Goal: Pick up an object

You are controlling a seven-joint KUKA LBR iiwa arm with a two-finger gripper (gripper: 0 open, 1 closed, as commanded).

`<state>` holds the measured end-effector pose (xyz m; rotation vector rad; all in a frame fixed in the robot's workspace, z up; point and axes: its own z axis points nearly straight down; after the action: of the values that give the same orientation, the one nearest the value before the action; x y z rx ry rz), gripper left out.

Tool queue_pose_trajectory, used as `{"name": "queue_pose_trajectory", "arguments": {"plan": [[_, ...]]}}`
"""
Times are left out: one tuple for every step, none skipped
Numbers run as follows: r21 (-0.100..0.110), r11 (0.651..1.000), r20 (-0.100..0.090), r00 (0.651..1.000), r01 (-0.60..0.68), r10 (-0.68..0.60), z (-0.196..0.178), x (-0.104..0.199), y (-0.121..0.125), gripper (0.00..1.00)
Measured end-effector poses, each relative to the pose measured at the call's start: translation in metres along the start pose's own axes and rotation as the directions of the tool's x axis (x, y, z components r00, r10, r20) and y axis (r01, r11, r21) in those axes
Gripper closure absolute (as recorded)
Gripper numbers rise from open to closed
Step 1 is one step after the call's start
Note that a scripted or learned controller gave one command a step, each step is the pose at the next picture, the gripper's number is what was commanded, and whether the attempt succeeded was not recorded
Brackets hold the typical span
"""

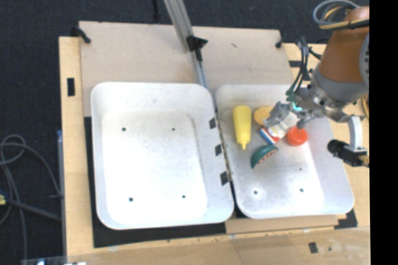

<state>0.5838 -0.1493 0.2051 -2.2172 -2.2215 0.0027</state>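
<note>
In the right bin the tool hangs right over a small white-red-blue item — whether its fingers are apart or together I cannot tell — with the yellow bottle, long axis up-down in view, just left.

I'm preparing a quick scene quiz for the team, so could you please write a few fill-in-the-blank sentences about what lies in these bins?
1. The yellow bottle lies in the ____ bin of the two.
2. The round object below the gripper is coloured ____.
3. The teal object lies to the ____ of the yellow bottle.

Missing words: right; orange-red; right
</note>
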Motion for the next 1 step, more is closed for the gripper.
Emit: {"name": "queue_pose_trajectory", "arguments": {"plan": [[-0.005, 1.0, 0.001, 1.0, 0.0, 0.0, -0.0025, 0.0, 0.001, 0.0]]}}
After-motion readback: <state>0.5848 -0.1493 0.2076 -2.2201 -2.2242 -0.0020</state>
